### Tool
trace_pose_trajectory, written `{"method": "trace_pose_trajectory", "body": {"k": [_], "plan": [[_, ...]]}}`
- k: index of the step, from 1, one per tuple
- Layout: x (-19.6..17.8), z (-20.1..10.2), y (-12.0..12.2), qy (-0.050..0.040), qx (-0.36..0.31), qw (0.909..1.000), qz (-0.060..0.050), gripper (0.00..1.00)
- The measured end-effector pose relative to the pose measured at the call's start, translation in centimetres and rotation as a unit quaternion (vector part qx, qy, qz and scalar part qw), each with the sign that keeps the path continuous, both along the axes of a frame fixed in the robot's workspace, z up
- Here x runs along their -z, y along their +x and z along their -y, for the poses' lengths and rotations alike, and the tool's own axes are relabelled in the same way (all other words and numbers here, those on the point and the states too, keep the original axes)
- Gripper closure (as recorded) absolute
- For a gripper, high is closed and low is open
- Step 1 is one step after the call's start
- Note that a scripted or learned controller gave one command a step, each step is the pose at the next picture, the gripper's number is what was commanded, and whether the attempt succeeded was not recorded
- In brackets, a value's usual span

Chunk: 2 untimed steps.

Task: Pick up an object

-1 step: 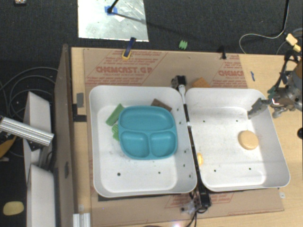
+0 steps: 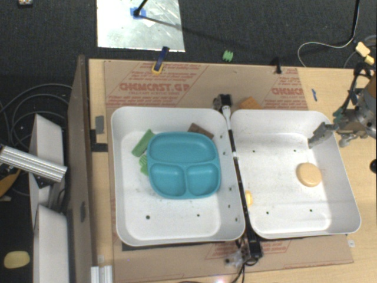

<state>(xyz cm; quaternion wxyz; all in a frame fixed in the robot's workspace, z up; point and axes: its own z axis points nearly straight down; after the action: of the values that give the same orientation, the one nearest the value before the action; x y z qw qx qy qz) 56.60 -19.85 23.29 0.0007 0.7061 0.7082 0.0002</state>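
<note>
1. Two white bins sit side by side mid-frame on a bench covered with brown printed board; the left bin (image 2: 126,217) and right bin (image 2: 336,217) meet along a dark seam at center.
2. Left bin: a blue divided tray (image 2: 182,164) lies in the middle, three compartments facing up. A green piece (image 2: 142,142) pokes out from under the tray's upper left edge. A brown block (image 2: 201,130) peeks out behind the tray's upper right corner.
3. Right bin: a round tan object (image 2: 308,174) rests on the floor, right of center, apart from the walls.
4. A small yellow-orange bit (image 2: 248,200) sits at the seam between the bins, lower center.
5. The gripper (image 2: 321,133) enters from the right edge of the frame, over the right bin's upper right rim. It is above and slightly right of the tan object, not touching it.
6. Fingers: blurred and small here; cannot tell whether apart or together. Nothing visible between them.
7. An orange piece (image 2: 250,103) lies on the board just behind the bins, near the seam.
</note>
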Motion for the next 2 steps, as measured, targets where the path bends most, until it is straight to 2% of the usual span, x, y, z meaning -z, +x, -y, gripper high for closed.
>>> {"method": "trace_pose_trajectory", "body": {"k": [2], "plan": [[0.00, 0.00, 0.00, 0.0000, 0.000, 1.0000, 0.000, 0.00]]}}
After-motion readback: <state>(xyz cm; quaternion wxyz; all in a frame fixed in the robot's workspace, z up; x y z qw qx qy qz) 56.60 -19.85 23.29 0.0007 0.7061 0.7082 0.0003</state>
